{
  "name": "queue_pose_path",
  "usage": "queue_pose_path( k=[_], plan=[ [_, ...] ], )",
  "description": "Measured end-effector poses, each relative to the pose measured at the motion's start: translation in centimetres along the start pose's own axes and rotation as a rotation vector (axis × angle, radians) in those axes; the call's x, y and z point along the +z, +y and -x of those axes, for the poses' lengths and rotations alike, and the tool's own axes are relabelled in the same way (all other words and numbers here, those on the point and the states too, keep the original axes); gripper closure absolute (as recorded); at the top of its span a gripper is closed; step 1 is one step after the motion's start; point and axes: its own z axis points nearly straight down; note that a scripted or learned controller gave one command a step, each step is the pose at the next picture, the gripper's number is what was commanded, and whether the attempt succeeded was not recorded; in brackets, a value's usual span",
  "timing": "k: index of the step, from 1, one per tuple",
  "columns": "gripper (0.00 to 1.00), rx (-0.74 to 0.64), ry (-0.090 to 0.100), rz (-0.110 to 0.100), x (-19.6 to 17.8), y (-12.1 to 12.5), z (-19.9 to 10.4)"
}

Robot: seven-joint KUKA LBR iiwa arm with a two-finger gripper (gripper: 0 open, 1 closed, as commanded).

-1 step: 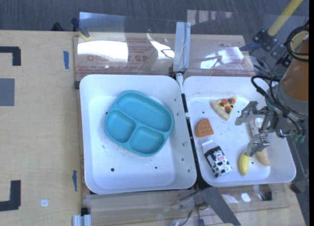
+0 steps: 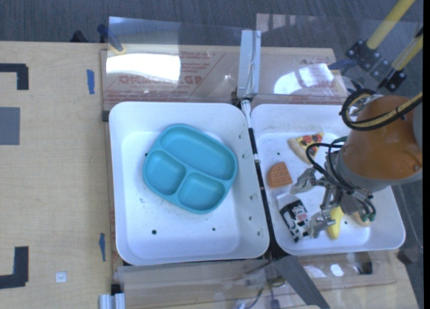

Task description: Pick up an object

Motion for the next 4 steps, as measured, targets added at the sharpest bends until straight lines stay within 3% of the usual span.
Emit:
queue_pose_path(
  k=[1,2,3,4],
  plan=[
    [0.0,0.229,0.015,0.002,0.9,-0.9,4.8],
    [0.0,0.379,0.004,0.002,1.0,-2.0,12.0],
    [1.0,0.377,-0.01,0.002,-0.6,-2.0,12.5],
    [1.0,0.73,0.017,0.001,-6.9,1.1,16.1]
  ],
)
